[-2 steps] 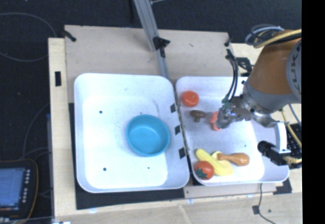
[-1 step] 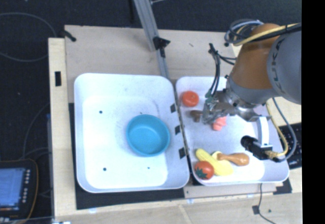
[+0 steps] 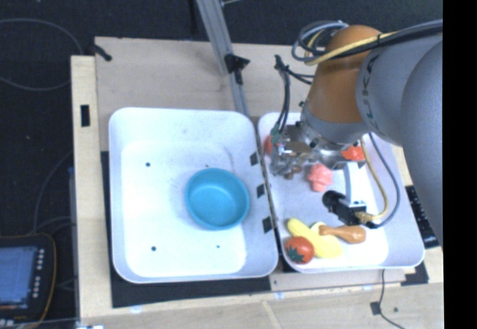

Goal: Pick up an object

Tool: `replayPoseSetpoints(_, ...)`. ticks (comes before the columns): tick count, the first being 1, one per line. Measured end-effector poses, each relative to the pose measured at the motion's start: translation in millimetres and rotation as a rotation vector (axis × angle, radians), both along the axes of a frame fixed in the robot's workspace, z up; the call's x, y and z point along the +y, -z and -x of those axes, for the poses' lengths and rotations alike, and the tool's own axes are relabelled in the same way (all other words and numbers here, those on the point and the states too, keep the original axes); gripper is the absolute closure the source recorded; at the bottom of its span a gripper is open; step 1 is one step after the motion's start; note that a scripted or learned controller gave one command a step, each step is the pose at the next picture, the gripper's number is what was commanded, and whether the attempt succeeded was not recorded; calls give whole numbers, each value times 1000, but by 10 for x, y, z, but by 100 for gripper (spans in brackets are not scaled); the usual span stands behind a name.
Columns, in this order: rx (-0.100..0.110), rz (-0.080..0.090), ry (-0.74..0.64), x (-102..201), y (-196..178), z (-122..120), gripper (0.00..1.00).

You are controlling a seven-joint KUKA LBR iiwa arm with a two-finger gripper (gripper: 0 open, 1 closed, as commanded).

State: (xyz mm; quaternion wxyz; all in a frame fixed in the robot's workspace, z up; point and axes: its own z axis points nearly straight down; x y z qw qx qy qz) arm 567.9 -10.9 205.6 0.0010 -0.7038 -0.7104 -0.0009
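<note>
1. Pink piece [image 3: 320,177] is the nearest target. It lies in the right bin [image 3: 400,244], mid-bin, just beside my hand [image 3: 285,161] on the side away from the wall.
2. Hand state: can't tell how open it is or whether it has anything, because the wrist blocks the view. Nothing visibly held, so I'd count no grasp yet.
3. Risk: my hand sits right at the bin's left wall, next to the left bin [image 3: 149,133]. Going straight down here likely hits the rim or closes on nothing.
4. Risk: the pink piece is off to the side of the hand, not under it. Closing without shifting over probably misses or nudges it away.
5. Risk: the pink piece looks small and rounded, so an off-centre pinch could squirt it out.
6. Risk: a red piece [image 3: 353,153] lies near the wrist, part hidden. The arm could knock it on a move.
7. Tomato [image 3: 299,250], yellow piece [image 3: 317,239] and brown piece [image 3: 344,233] are bunched and touching at the near end. Grabbing there may catch two or scatter them.
8. Bowl [image 3: 217,198] in the left bin is well apart, so no risk there.
</note>
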Motion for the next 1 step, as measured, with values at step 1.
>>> replayPoseSetpoints(1,0,0,0,549,12,-145,100)
